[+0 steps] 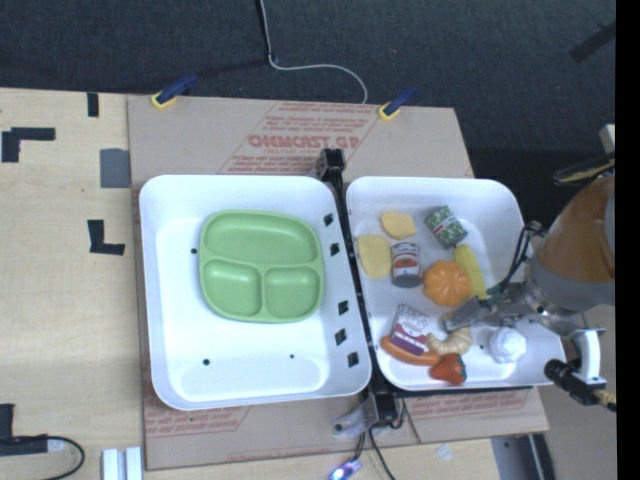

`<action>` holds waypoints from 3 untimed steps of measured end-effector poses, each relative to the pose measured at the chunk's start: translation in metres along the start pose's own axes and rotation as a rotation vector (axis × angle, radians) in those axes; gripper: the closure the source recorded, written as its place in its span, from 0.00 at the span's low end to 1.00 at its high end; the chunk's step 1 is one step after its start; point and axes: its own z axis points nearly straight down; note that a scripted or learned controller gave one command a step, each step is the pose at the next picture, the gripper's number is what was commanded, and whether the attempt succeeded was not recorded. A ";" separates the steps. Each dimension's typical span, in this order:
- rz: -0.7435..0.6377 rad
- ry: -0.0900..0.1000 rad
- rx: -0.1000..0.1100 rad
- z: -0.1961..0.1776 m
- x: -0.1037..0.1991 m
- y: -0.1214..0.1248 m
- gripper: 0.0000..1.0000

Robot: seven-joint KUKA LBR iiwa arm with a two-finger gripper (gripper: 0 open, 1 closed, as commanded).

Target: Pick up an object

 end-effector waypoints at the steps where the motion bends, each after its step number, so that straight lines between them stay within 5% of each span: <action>1: -0.004 -0.006 -0.015 -0.146 0.010 -0.009 0.00; 2: -0.002 -0.002 -0.002 0.001 0.022 -0.011 0.00; 3: -0.002 -0.002 -0.005 -0.007 0.011 0.017 0.00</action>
